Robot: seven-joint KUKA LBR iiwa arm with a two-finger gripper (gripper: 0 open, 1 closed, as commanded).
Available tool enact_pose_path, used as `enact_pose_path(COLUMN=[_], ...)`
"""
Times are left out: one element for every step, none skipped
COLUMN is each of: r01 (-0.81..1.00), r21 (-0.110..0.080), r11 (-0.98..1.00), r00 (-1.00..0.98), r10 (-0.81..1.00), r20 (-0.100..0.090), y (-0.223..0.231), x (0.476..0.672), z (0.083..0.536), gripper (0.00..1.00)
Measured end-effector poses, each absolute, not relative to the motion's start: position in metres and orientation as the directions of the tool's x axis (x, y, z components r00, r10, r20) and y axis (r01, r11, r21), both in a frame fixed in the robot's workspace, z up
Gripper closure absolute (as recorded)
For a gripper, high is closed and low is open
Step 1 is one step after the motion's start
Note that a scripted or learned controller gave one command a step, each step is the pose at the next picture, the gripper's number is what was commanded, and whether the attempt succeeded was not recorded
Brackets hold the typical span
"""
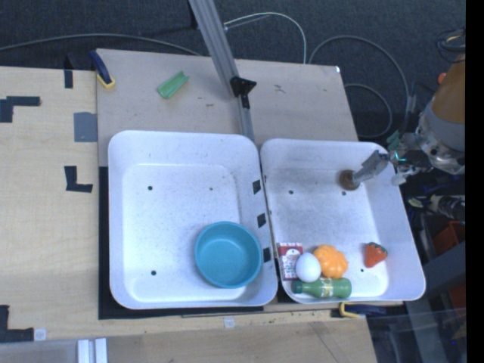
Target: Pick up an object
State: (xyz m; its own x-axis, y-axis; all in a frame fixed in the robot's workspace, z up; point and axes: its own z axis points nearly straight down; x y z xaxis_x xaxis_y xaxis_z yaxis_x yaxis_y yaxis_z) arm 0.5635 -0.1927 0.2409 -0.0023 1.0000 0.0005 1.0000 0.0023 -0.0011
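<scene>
Hand (351, 178) sits low in the right bin (318, 157), near that bin's far right part, reaching in from the right edge on the grey arm (442, 138) with the orange band. Its tip looks like a small dark round blob against the white floor; cannot tell whether it is released or clenched, and nothing is seen gripped in it. All loose objects in this bin lie well apart from the hand, toward the near edge of the bin: a red strawberry-like toy (374, 254) below and slightly right of the hand, an orange round fruit (331, 260) below it, a white egg (308, 268) touching the orange's left side, a small red-and-white carton (290, 259) just left of the egg, and a green bottle (324, 288) lying on its side along the near wall, just under the egg and orange. Left bin (144, 165) lies left of the hand, holding a blue bowl (228, 254) upright near its near right corner, far from the hand. On the desk (302, 100) beyond the bins, well up-left of the hand, a small green block (172, 85) and a blue-yellow clamp (101, 69).
</scene>
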Motion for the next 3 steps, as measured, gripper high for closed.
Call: enact_pose_path(r01=[1.000, 1.000, 1.000], r21=[-0.001, -0.005, -0.006], r11=[0.003, 0.001, 0.001], r00=[-0.003, -0.001, -0.001], r10=[1.000, 1.000, 1.000], r20=[0.000, 0.000, 0.000], y=[-0.193, -0.195, -0.195], x=[0.564, 0.559, 0.560], z=[0.241, 0.197, 0.153], gripper=[0.00, 0.00, 0.00])
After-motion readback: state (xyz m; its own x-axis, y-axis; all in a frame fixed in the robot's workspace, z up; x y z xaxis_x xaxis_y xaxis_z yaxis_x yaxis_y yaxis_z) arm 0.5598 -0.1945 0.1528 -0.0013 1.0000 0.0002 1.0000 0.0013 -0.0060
